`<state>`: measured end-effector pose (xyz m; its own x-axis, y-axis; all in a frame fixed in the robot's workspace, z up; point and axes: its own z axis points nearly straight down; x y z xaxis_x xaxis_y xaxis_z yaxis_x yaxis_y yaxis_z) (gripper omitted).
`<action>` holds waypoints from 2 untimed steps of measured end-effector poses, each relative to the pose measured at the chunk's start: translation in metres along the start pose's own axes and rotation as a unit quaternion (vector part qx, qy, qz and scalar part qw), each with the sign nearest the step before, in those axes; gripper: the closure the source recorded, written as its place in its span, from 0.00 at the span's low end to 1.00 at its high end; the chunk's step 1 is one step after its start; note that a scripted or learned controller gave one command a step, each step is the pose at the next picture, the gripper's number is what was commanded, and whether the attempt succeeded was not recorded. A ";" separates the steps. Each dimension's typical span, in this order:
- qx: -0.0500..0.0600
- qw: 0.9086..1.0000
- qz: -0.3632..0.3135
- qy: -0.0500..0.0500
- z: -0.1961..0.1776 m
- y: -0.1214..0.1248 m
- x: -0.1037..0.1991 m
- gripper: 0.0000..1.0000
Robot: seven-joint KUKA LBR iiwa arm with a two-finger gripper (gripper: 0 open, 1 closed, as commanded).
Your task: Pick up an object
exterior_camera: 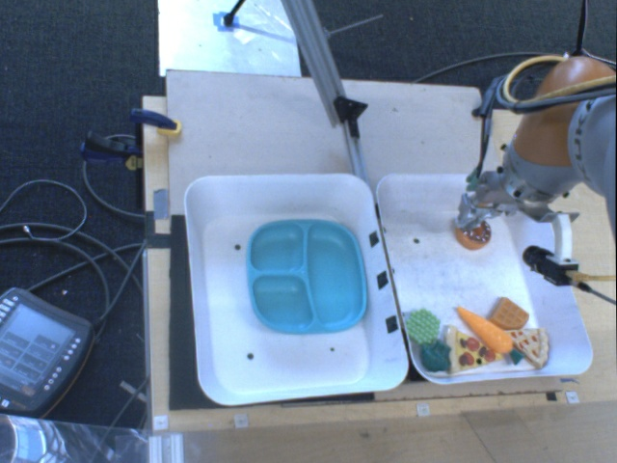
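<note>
Gripper (473,222) low in right bin (424,201), right over small orange round piece (473,236) — grip state can't tell, toy food (479,339) clustered at near edge, teal divided plate (308,276) in left bin (217,258)

Grey arm (578,133) reaching from right, gripper (473,222) lowered, apparently pointing down

Robotics lab, test bench setup. Plywood bench (289,123) on dark carpet (67,56). Two white bins (207,355) on bench; blue divided tray (308,276) in left one, toy food pieces (479,338) in right. Loose cables (48,230) on carpet left of bench, teach pendant (34,350) beside them. Clamps (130,135) at bench's left edge. Metal pole (313,41) slants over bench's far side. Grey-orange industrial arm (564,114) at bench's right.
</note>
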<state>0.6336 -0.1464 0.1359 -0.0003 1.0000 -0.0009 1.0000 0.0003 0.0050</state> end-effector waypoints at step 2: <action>0.001 1.000 -0.001 0.000 -0.067 -0.004 -0.005 1.00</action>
<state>0.6294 -0.1513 0.2027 -0.0020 1.0000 -0.0002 1.0000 0.0020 0.0032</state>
